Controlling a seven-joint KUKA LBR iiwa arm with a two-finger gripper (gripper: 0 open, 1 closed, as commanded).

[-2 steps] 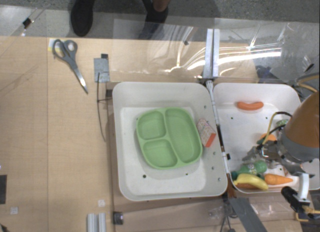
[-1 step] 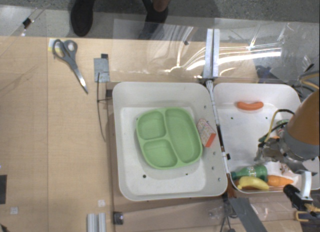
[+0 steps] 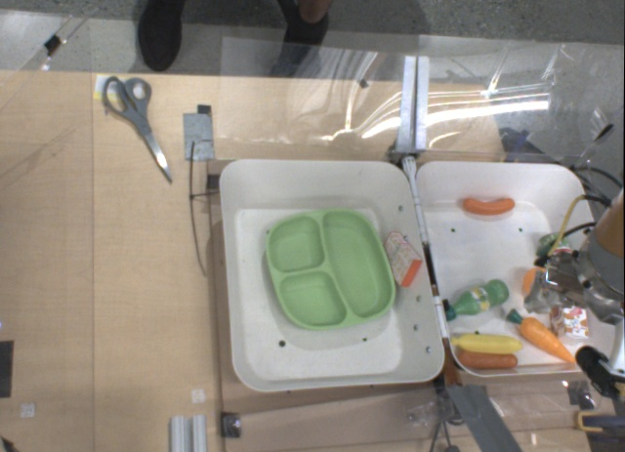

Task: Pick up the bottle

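The bottle (image 3: pixel 479 299) is small and green with a yellow label and a white cap. It lies on its side near the left wall of the right bin (image 3: pixel 439 191), cap end pointing left. My gripper (image 3: pixel 550 275) hangs low over the right part of that bin, to the right of the bottle and apart from it. An orange piece (image 3: pixel 530 280) sits just left of the gripper. Nothing shows as held.
In the right bin lie a sausage (image 3: pixel 487 206) at the back, a banana (image 3: pixel 486 344) and red sausage (image 3: pixel 485 359) at the front, a carrot (image 3: pixel 545 338) and a red-white packet (image 3: pixel 570 322). The left bin (image 3: pixel 244 245) holds a green divided plate (image 3: pixel 327 269) and a small packet (image 3: pixel 402 257). Scissors (image 3: pixel 132 113) lie far left.
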